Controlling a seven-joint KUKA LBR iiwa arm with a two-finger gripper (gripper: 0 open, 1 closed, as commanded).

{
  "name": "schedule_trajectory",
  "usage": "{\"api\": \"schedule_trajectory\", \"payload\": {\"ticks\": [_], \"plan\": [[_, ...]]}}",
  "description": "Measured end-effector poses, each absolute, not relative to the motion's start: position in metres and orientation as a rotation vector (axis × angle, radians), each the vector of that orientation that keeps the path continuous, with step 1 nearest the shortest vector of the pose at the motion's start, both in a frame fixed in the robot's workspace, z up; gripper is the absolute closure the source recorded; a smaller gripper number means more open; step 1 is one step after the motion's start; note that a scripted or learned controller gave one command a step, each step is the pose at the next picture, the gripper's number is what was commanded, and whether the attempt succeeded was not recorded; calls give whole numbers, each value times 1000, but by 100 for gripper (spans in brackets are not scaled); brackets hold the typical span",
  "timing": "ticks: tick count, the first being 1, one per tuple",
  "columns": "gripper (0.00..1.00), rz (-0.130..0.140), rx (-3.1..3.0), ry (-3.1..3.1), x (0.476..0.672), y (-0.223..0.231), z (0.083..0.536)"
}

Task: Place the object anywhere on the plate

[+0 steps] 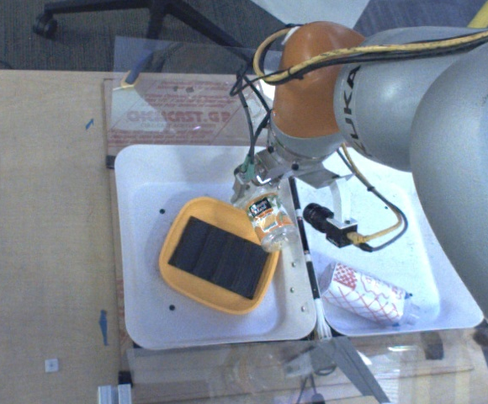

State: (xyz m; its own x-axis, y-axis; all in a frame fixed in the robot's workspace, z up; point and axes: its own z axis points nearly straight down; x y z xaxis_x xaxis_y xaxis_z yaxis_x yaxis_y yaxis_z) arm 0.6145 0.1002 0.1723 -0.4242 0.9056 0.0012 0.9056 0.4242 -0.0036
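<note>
Reaching in from the right, across the right bin [433, 251] and over the seam between the two: a grey arm [421, 99] with its orange band [315, 74] at top centre. Below the band, the gripper [257, 179], hanging over the upper right part of the left bin [143, 192]. Impossible to tell from this slant whether open or closed, or whether gripping anything; too crowded with wires and dark there.

Directly under the gripper, a small clear bottle [269, 217] with an orange and black label. Tilted, upper end up against the gripper, lower end at the plate's right rim. Lying half on that rim, half on the bin floor beside it, close to the wall between the bins. Hard to say whether resting there or lifted.

In the middle of the left bin, the yellow plate [173, 244], rounded square, turned at a slant, with a dark pad [219, 259] covering most of its inside. Bottle not touching the pad.

In the right bin, near its front, a crumpled red-and-white packet [366, 295]. Just right of the bottle, a black plug [328, 224] on a yellow-tipped cable, hanging from the wrist.

Behind the bins, a board [177, 112] with faded red lettering; to the left, bare bench [34, 225]
</note>
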Motion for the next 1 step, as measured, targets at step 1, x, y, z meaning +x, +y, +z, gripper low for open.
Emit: {"api": "schedule_trajectory", "payload": {"ticks": [1], "plan": [[0,1,-1686,-2650,615,100,174]]}}
